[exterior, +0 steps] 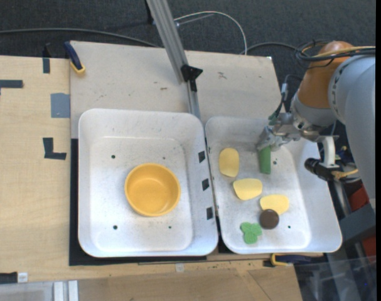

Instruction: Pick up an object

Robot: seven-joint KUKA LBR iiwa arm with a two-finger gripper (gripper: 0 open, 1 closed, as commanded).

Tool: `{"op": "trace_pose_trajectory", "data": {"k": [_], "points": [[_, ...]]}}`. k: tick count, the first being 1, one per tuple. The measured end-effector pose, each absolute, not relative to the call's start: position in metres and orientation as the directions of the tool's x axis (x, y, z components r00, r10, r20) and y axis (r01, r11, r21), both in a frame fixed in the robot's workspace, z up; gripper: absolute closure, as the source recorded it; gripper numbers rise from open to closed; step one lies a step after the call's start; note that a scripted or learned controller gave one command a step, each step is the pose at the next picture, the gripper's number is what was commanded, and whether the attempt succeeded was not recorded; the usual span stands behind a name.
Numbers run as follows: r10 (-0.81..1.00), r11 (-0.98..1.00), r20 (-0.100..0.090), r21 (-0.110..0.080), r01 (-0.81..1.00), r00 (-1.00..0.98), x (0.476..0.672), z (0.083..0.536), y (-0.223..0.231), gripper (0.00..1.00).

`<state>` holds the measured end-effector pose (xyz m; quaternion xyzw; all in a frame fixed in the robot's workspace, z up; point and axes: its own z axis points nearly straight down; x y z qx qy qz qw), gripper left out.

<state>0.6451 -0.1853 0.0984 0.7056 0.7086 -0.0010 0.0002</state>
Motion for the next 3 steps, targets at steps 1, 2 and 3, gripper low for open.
{"op": "trace_pose_trajectory", "data": {"k": [1,2,3], "points": [[1.0,0.002,-0.001,0.003,1.0,-0.002,0.652,0.152,-0.193,1.0],[1.0,0.003,-0.001,0.005,1.0,-0.003,0.662,0.206,-0.186,1.0],[1.0,0.002,-0.001,0.005,1.0,-0.002,0.657,0.259,-0.177,1.0]]}}
